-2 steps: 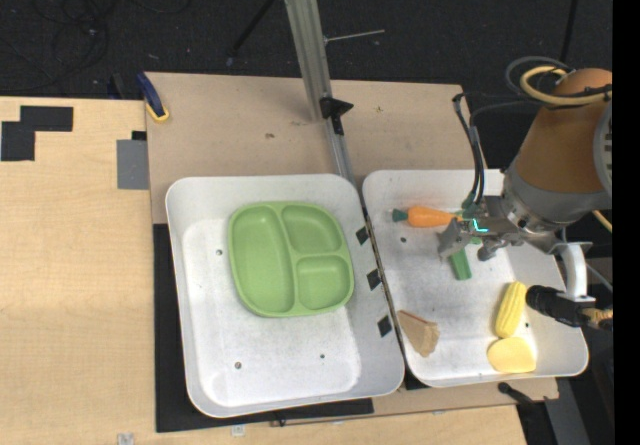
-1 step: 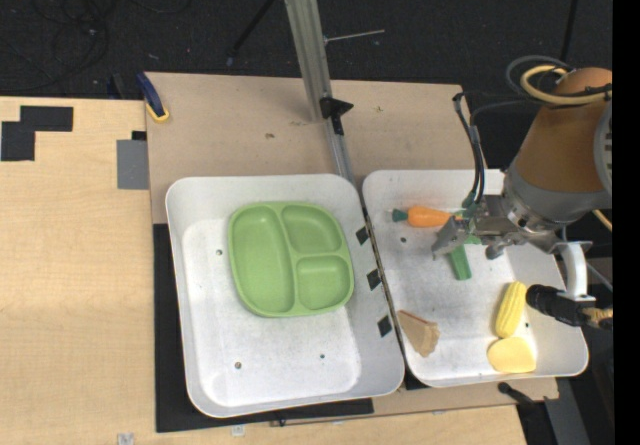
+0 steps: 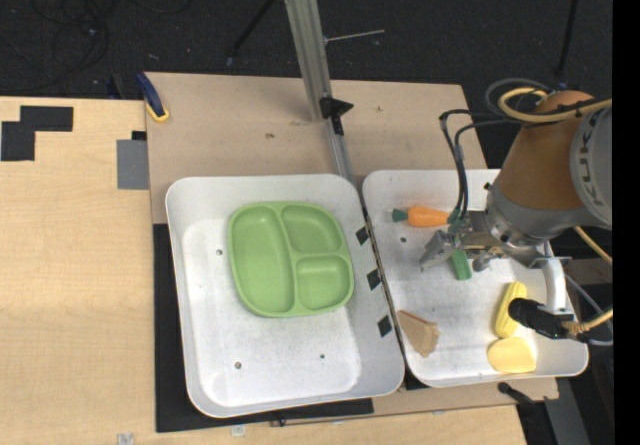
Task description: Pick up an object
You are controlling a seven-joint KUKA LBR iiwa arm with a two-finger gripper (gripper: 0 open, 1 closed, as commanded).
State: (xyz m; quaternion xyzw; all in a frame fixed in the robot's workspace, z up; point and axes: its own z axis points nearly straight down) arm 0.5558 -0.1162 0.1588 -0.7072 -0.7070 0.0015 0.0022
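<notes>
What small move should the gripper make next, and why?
Probably a short descent onto the green block. The gripper sits in the right bin beside that block, with the toy carrot just behind, and no object is seen between its fingers.

Two white bins sit side by side on the bench. The left bin (image 3: 200, 333) contains a green divided plate (image 3: 291, 259). The right bin (image 3: 450, 353) contains an orange carrot (image 3: 427, 217), a small green object (image 3: 461, 266), a brown wedge (image 3: 421, 333) and yellow items (image 3: 512, 341). The gripper (image 3: 447, 246) is positioned low over the right bin, between the carrot and the green object.
</notes>
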